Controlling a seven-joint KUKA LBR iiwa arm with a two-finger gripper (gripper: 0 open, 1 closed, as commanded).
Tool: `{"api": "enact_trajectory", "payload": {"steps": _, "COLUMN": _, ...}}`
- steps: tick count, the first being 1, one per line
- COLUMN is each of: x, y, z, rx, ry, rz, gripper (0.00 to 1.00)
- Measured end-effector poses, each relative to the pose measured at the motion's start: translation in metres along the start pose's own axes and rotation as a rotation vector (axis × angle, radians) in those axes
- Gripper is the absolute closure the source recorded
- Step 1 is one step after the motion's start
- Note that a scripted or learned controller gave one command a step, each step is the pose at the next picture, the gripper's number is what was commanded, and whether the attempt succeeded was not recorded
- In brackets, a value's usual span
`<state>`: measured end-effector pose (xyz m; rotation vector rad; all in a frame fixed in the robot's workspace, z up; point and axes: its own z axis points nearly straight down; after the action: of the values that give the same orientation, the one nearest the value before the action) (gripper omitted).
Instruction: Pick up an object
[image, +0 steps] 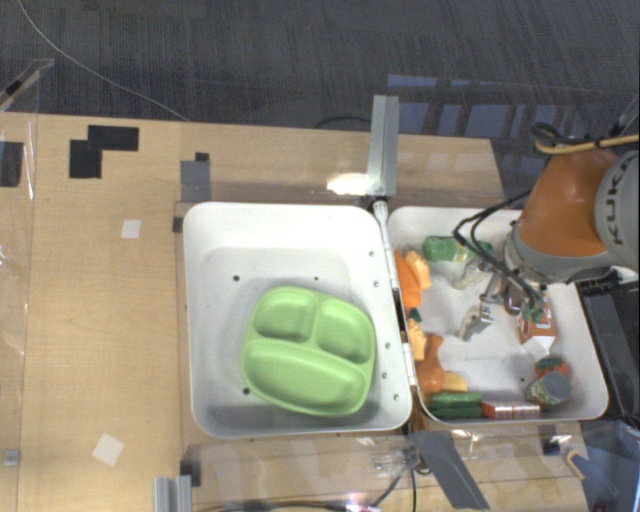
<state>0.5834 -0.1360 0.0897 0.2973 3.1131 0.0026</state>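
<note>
While the grey, orange-banded arm's metal gripper hangs over the right white bin, finger state unreadable, small toy foods crowd that bin's left edge.

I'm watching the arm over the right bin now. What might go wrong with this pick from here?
1. The end effector hangs above bare bin floor, so it may close on nothing.
2. Most items crowd the right bin's left wall and front edge, such as the orange pieces and green item; fingers could hit the wall.
3. Cables near the wrist could snag.
</note>
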Motion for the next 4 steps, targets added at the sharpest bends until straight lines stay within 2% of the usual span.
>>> {"api": "enact_trajectory", "payload": {"steps": 1, "x": -0.005, "y": 0.0, "z": -0.015, "rx": 0.001, "ry": -0.015, "rz": -0.006, "gripper": 1.0}}
{"api": "enact_trajectory", "payload": {"steps": 2, "x": -0.034, "y": -0.051, "z": -0.153, "rx": 0.006, "ry": -0.005, "rz": -0.364, "gripper": 1.0}}
{"api": "enact_trajectory", "payload": {"steps": 3, "x": 0.005, "y": -0.046, "z": -0.02, "rx": 0.002, "ry": 0.014, "rz": 0.091, "gripper": 1.0}}
{"api": "enact_trajectory", "payload": {"steps": 4, "x": 0.07, "y": -0.085, "z": -0.03, "rx": 0.003, "ry": 0.007, "rz": -0.237, "gripper": 1.0}}
